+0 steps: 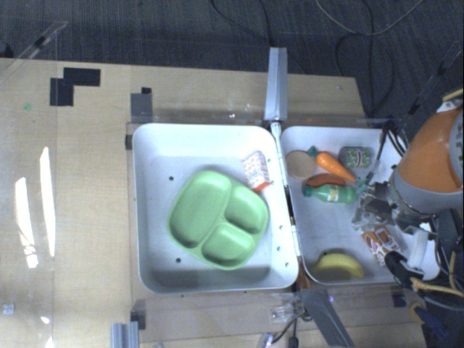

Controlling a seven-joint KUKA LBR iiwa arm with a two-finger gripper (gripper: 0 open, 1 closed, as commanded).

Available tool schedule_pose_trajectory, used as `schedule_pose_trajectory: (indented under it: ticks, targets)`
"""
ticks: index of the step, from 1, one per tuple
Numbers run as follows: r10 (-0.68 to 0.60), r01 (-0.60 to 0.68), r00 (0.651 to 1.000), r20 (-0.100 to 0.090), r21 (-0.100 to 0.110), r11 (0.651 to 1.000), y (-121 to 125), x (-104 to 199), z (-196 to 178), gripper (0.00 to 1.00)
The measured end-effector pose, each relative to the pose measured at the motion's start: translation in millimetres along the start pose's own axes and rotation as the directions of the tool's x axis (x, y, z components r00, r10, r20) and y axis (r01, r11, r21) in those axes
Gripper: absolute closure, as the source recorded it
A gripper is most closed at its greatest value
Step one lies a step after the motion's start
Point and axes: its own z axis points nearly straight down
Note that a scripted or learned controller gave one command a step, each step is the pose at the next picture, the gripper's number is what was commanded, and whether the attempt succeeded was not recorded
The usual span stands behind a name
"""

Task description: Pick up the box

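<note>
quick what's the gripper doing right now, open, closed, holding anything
Gripper: low over the right bin, beside the bottle; open or shut cannot be told, nor whether it holds anything.

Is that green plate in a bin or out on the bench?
In. The plate lies flat inside the left bin.

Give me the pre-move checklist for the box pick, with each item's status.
1. Box found: ok. The box lies in the left bin, against its right wall, beside the green plate.
2. Gripper above box: not ok. The gripper is over the right bin.
3. Box top uncovered: ok.
4. Low path to the box: not ok. The green bottle and carrot lie between.
5. Box flat or tilted: cannot tell.
</note>
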Motion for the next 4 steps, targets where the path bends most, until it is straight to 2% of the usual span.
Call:
schedule_pose_trajectory:
  ticks: [1, 2, 3, 4]
  targets:
    - [0.598, -0.598, 0.802, 0.0, -0.005, 0.802, 4, -11, -97, 1.0]
    - [0.795, -0.795, 0.606, 0.0, -0.002, 0.606, -9, 33, -60, 1.0]
    - [0.788, -0.788, 0.615, 0.003, -0.001, 0.615, -8, 34, -68, 1.0]
    - [0.845, -0.845, 0.535, 0.002, 0.0, 0.535, -42, 141, -26, 1.0]
